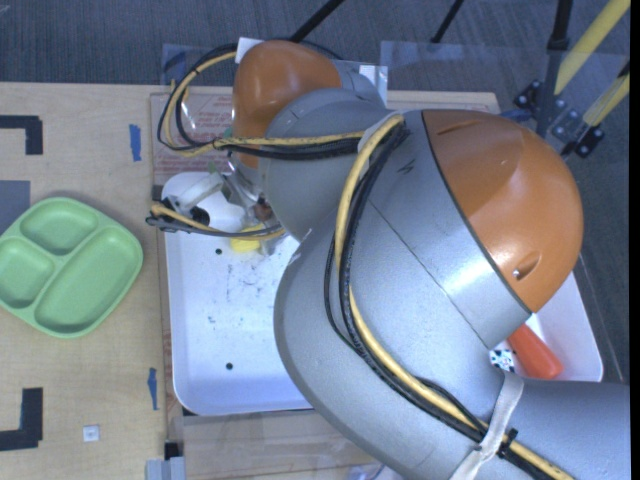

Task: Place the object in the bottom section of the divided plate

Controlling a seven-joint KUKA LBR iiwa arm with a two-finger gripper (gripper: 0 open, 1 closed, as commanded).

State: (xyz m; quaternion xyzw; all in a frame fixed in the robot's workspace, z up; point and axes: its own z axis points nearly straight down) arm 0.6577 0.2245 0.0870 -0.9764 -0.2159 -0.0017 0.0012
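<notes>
The KUKA arm point(430, 298) dominates the camera view, its grey links and orange caps covering most of the right bin point(585, 333) and the right part of the left bin point(215, 368). It reaches to the upper end of the left bin, where the gripper point(225, 208) sits low among yellow and black cables. How far the claw stands open cannot be told, nor whether it has hold of anything; its white housing and the cabling mask the tips.

A small yellow object point(245, 245) lies on the bin floor just below the gripper. In my judgement this is the item to be placed, and the step in hand is the pick. To do it well, the claw should centre over the item and close squarely before lifting, since the bin wall is near.

The green divided plate point(70, 265) rests on the wooden bench point(80, 128) to the left, well apart from the bin. Its large lower section is the target.

An orange item point(537, 356) and a small die point(501, 359) lie in the right bin. Blue tape marks point(134, 140) and black corner markers point(30, 133) sit on the bench. Grey carpet and stand legs point(590, 38) lie beyond.
</notes>
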